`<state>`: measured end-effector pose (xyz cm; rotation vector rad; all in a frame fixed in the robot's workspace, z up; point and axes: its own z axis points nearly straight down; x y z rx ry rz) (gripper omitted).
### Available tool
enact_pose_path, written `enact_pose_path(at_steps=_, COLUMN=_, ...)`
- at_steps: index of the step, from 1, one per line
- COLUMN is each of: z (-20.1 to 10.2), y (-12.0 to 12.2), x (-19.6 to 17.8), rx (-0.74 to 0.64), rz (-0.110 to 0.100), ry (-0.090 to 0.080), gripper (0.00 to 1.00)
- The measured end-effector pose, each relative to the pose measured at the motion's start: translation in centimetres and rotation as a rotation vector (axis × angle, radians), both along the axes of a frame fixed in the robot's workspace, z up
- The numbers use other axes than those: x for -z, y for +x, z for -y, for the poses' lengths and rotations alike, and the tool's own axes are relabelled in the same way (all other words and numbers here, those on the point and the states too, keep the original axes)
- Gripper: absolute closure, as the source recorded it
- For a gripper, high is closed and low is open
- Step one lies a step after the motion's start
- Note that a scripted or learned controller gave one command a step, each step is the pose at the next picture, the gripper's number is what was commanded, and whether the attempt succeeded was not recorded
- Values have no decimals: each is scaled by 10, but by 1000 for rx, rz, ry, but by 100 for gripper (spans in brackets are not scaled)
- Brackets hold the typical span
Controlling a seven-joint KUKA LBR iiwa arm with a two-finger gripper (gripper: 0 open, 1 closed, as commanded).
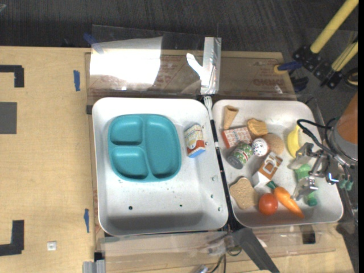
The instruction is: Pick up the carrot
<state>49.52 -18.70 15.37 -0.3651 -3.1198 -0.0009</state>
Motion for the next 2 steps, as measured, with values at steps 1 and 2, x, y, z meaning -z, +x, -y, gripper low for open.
enact_pose_path(at_steps=1, z=-26, y=-11, x=59, rx=-125, rz=8, ry=-3, gripper=0)
enact_pose_path(at_steps=2, z=-43, y=-12, x=64, rx=-32, rz=12, ry=-6, gripper=0)
